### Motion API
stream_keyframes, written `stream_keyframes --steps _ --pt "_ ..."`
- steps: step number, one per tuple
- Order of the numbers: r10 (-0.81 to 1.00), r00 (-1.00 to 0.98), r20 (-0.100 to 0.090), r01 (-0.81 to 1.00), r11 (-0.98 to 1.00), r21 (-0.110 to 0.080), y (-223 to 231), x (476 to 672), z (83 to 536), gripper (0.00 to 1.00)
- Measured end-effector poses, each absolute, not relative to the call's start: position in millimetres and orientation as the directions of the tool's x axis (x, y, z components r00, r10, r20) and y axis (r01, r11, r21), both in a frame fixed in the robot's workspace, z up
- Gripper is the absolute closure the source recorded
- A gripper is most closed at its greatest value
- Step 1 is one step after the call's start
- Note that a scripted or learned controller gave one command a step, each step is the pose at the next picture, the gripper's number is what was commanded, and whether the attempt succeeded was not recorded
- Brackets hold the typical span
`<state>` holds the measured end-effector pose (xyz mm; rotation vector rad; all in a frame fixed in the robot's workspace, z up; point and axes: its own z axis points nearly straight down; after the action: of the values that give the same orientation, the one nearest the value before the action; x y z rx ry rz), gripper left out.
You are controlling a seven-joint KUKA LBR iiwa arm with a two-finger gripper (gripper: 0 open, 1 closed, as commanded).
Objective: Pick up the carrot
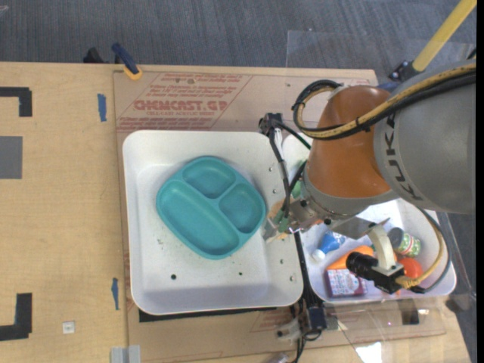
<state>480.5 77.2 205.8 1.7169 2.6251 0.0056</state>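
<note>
The gripper (281, 224) hangs under the orange wrist band, over the wall between the two bins, and the wrist hides most of it. At its left tip shows a small orange and green piece (283, 219) that may be the carrot; I cannot tell if it is held. Another orange thing (342, 262) lies in the right bin (446, 278), partly hidden by the robot's parts.
A teal divided plate (212, 206) lies in the middle of the left bin (151, 278). The right bin also holds a blue thing (330, 243), a purple box (344, 283), a green and white thing (409, 243) and a red-orange thing (412, 268). The arm covers that bin's upper part.
</note>
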Motion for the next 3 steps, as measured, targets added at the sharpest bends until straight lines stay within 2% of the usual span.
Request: stream_keyframes --steps 1,2,3 --pt "0.97 -0.243 0.003 0.97 0.243 -0.009 100 477.9 158 1.0" --pt "1.0 -0.009 -0.002 1.0 0.009 0.003 68 480.1 184 1.0" --pt "0.992 -0.125 -0.004 0.992 0.125 0.006 30 487.8 209 1.0"
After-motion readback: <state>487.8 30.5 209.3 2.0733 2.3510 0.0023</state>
